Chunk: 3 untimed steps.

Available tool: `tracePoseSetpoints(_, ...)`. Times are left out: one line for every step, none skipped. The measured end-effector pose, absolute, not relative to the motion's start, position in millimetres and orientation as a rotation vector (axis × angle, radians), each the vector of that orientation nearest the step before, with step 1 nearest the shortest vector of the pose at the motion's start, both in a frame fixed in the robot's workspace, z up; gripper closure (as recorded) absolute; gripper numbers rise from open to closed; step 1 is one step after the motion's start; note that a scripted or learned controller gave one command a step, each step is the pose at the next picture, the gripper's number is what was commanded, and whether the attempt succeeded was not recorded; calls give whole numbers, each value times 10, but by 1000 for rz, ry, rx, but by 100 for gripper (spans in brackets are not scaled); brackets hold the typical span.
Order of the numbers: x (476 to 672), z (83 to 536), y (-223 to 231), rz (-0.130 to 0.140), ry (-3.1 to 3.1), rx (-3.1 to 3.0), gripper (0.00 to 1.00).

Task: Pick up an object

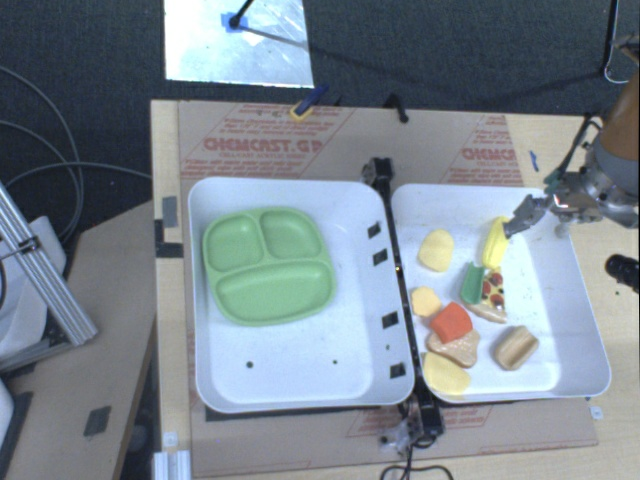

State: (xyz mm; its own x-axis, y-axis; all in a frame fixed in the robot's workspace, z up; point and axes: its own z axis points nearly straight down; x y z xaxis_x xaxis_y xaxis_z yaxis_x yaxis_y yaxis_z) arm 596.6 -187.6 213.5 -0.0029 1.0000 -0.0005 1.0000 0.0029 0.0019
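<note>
Reaching in from the right, the gripper (522, 217) is seen just above the right bin (580, 298), its tip beside a curved yellow banana (494, 242); finger state cannot be told. A smooth green sectioned plate (268, 265) is noted in the left bin (215, 368).

A cardboard-covered tabletop (440, 138) with red printed lettering fills the middle of the frame. Two shallow white bins sit directly on it, touching side by side: the left bin (215, 368) toward centre left, the right bin (575, 298) toward centre right.
</note>
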Motion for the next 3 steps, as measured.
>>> tracePoseSetpoints(5916, 793, -1377, 3, 2230, 2212, 0)
tracePoseSetpoints(5602, 843, -1272, 0, 2223, 2222, 0)
tracePoseSetpoints(5624, 954, -1279, 4, 2220, 2219, 100)
